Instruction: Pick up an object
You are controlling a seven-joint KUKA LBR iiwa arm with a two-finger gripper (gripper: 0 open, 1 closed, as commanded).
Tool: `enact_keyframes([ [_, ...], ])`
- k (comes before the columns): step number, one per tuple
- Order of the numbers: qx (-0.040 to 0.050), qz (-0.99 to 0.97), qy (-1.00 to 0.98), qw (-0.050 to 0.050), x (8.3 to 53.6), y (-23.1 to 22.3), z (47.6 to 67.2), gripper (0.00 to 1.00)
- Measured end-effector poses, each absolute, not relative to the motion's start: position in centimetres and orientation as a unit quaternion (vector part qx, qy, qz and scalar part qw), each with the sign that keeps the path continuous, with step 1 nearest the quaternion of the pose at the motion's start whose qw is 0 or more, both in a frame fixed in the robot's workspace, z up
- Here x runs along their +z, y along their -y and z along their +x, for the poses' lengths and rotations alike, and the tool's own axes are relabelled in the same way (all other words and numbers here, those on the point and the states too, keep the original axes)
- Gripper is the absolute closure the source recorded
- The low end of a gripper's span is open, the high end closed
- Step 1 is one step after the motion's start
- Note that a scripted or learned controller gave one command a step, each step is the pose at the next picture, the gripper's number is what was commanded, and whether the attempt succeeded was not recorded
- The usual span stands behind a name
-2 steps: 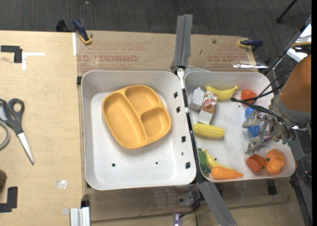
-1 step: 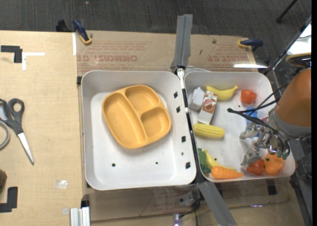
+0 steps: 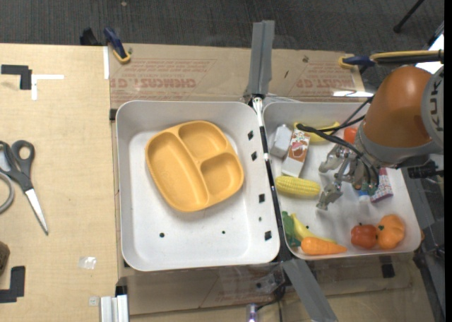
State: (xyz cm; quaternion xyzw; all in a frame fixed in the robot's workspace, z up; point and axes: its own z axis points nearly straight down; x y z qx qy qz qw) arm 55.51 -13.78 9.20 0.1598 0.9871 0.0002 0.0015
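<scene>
Spread across the lower centre of the frame: the left white bin, carrying a yellow three-part plate tilted on a diagonal. To its right, the right white bin, crowded with toy food. Reaching in from the right edge, the arm, orange band uppermost, wrist bent down and leftward into that bin. Below the wrist, the gripper, fingers slightly parted and pointed down-left, nothing seen between them. Just left of the fingertips, apart from them, a corn cob, long axis nearly level, its narrower end toward the gripper. Above the cob, a small carton standing on a slight tilt. Along the bin's lower edge, a carrot, tip toward the right, and a red pepper beside an orange one.
</scene>
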Motion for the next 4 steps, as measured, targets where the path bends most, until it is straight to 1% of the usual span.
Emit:
enact_keyframes([
  [1, -0.0003, 0.219, -0.976, 0.003, 9.4, 14.7, 62.3, 0.00],
  [2, -0.0004, 0.203, -0.979, 0.003, 9.4, 20.2, 59.6, 0.00],
  [3, -0.0007, 0.202, -0.979, 0.006, 10.5, 20.1, 59.8, 1.00],
  [4, 0.0000, 0.191, -0.982, 0.001, 9.2, 19.5, 52.9, 1.00],
])
